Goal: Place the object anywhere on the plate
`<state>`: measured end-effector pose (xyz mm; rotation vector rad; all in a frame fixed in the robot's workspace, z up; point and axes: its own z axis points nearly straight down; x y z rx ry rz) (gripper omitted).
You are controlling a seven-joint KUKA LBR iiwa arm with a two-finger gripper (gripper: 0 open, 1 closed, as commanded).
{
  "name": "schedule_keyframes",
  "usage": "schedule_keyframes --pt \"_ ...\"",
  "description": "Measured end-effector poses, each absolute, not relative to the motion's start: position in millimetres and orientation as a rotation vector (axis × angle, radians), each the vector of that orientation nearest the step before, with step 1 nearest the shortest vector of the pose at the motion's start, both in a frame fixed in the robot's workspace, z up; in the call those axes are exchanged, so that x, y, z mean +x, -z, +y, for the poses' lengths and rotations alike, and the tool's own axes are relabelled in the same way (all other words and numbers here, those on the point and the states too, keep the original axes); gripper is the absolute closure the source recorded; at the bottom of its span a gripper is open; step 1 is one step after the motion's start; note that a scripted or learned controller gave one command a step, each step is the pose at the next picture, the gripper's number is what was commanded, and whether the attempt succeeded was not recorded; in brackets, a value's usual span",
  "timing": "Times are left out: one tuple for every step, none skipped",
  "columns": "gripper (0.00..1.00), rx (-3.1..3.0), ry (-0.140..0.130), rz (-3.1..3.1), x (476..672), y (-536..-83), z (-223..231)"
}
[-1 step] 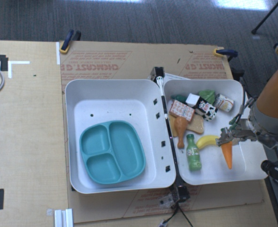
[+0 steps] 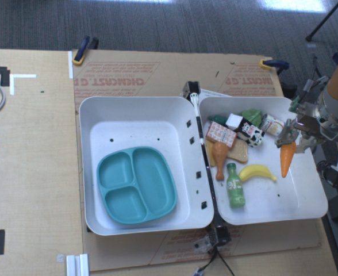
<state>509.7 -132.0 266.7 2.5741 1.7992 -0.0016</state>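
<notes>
A teal divided plate (image 2: pixel 149 171) lies in the left bin (image 2: pixel 94 154), with nothing on it. Over the right side of the right bin (image 2: pixel 307 200), my gripper (image 2: pixel 293 139) is shut on the top of an orange carrot (image 2: pixel 286 160). The carrot hangs point down between the fingers, just above the bin floor. It is far to the right of the plate, across the wall that divides the two bins.
The right bin also holds a yellow banana (image 2: pixel 258 172), a green bottle (image 2: pixel 234 186), a chicken drumstick (image 2: pixel 219 154), a patterned box (image 2: pixel 221 133), a cow-print toy (image 2: pixel 251 133) and several other small items at its back. Clamps hold the cardboard underlay.
</notes>
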Motion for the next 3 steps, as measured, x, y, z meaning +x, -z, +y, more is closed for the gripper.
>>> schedule_keyframes --pt "1.0 2.687 0.003 1.63 492.9 -247 -45" --pt "1.0 2.807 0.002 1.413 481.8 -205 13" --pt "1.0 2.883 0.003 1.249 477.5 -199 119"
